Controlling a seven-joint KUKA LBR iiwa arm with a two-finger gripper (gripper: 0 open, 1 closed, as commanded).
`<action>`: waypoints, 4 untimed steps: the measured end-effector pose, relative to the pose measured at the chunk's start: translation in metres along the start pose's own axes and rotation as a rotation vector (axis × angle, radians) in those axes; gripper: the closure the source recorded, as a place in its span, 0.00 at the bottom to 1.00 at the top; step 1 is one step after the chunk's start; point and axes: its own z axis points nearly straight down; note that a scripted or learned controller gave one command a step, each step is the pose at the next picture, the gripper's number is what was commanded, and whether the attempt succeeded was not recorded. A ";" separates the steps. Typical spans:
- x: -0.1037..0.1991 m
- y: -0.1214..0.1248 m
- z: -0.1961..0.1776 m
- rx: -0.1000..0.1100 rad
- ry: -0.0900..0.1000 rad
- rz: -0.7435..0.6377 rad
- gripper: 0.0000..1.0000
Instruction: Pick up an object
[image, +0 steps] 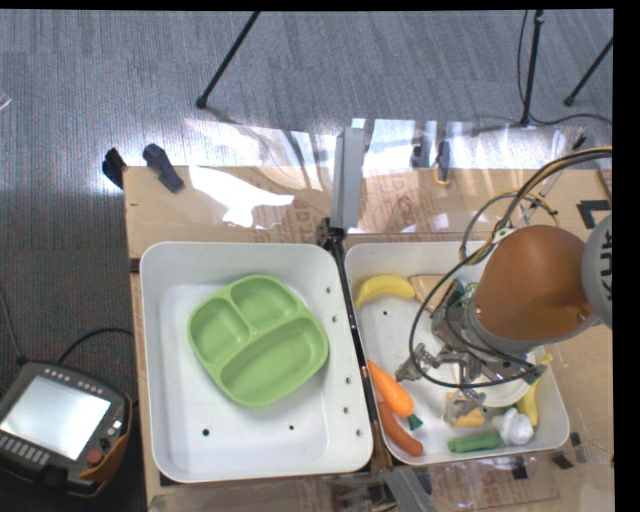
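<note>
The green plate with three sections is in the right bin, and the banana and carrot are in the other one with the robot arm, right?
Not quite. The camera view shows the green plate in the left bin. The banana and carrot are in the right bin with the arm.

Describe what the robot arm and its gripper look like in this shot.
The arm reaches in from the right as a rounded, glossy orange-brown band over a grey ring. Thin black and yellow cables loop around its top. Below hangs the metal gripper, a silver-grey linkage of small bars and joints.
</note>
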 end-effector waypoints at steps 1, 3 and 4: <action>0.052 -0.010 -0.003 0.010 -0.007 -0.022 0.00; 0.083 -0.044 -0.005 0.013 -0.018 -0.328 0.00; 0.084 -0.043 -0.013 0.006 -0.013 -0.322 1.00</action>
